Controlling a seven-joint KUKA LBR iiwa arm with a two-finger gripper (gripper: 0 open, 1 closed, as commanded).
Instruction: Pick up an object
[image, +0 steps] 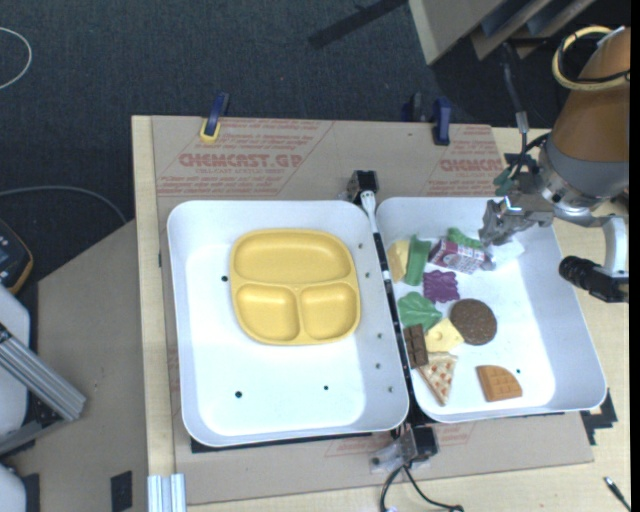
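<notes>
Camera view shows you the gripper (497, 222) low in the right bin (560, 300), just right of the silver-and-purple wrapped packet (462, 256); whether its fingers are spread, I cannot tell. Centre over that packet before closing, and avoid the purple grapes (440, 286) just below it. The board (250, 150) beyond the packet reads "CHEMCAST".

Glossy yellow plastic tray (295, 285)
</notes>
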